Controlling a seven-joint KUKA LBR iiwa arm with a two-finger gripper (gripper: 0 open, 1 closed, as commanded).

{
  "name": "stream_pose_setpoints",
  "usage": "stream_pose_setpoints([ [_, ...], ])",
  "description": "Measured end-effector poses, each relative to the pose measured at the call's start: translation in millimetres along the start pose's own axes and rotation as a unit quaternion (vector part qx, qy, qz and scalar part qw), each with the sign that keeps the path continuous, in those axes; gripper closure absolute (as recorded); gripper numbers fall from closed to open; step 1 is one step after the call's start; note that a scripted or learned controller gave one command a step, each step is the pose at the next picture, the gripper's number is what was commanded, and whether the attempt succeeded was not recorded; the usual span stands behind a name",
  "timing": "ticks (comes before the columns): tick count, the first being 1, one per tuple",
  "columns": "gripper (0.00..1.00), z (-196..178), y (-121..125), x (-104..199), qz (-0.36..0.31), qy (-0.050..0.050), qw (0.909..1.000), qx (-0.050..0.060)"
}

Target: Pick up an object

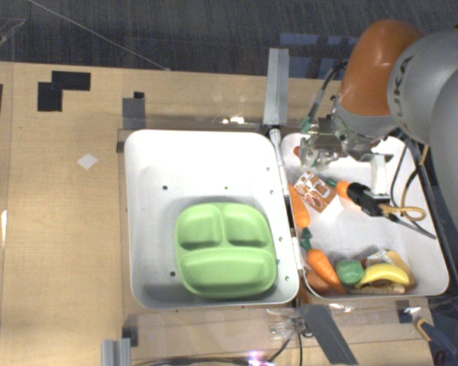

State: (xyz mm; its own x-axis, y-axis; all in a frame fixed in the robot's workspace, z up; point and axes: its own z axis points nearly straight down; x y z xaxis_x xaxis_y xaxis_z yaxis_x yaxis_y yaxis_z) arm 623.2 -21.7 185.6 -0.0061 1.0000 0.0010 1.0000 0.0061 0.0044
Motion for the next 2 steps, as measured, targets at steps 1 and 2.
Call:
stream_pose_setpoints([
  [1, 1.0, -13.0, -39.9, -25.2, -0.005, 0.0, 1.0, 0.0],
  [2, 1.0, 35.2, -27.3, -89.6, -0.074, -0.001, 0.9973, 0.0],
])
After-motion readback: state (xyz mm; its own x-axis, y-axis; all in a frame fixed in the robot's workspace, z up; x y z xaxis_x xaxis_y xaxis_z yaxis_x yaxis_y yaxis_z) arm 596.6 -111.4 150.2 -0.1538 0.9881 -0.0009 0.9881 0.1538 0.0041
